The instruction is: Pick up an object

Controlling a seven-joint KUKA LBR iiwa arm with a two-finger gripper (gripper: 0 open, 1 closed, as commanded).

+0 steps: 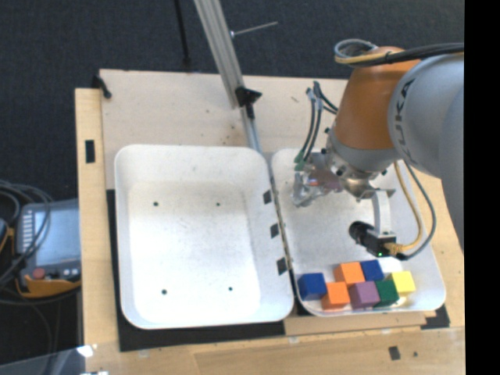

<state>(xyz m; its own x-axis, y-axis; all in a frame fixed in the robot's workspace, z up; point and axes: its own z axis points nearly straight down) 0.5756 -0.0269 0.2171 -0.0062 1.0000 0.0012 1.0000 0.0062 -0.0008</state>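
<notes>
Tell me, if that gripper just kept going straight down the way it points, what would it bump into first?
Most likely the bare white floor of the right bin. The gripper hangs over the bin's upper part, near its left wall, while the coloured blocks sit clustered at the near edge, off that line. Depth is hard to judge from this slanted view.

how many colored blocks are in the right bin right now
7, clustered at the near end of the right white bin: blue cube, two orange, another blue, purple, green, yellow. More may be hidden underneath.

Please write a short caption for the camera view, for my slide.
Robot arm above the right bin; colored blocks clustered at its near edge.
</notes>
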